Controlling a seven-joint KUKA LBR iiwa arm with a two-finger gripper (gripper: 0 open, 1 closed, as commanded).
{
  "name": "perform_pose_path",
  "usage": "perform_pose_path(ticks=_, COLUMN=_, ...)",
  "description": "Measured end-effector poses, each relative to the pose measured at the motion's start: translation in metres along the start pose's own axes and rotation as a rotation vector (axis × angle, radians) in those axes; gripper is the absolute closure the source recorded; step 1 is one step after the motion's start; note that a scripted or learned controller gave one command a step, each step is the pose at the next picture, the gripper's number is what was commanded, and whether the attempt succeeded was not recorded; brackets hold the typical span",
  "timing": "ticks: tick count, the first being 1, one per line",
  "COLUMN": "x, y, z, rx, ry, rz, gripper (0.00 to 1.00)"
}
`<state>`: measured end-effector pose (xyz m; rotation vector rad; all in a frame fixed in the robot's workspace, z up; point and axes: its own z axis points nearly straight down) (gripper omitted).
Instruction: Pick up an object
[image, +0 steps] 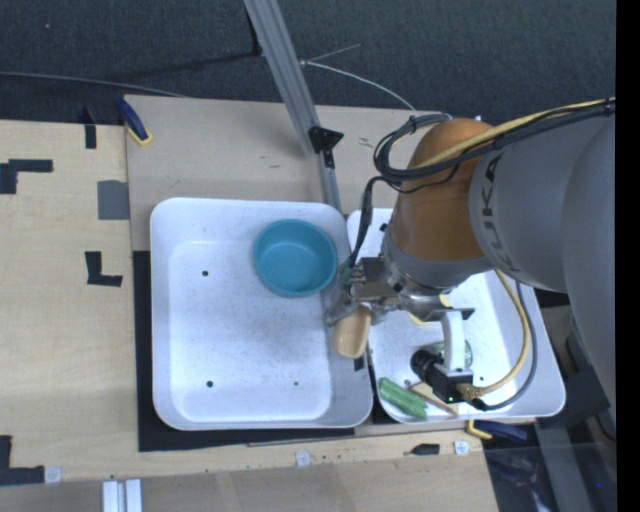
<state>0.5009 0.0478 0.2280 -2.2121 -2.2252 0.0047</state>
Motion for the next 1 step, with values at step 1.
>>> perform_pose_path(ticks=1, x=0.0501, y=-0.0016, z=-0.0087, rx=-0.002, ry=0.0, rz=-0.002, gripper=1.0)
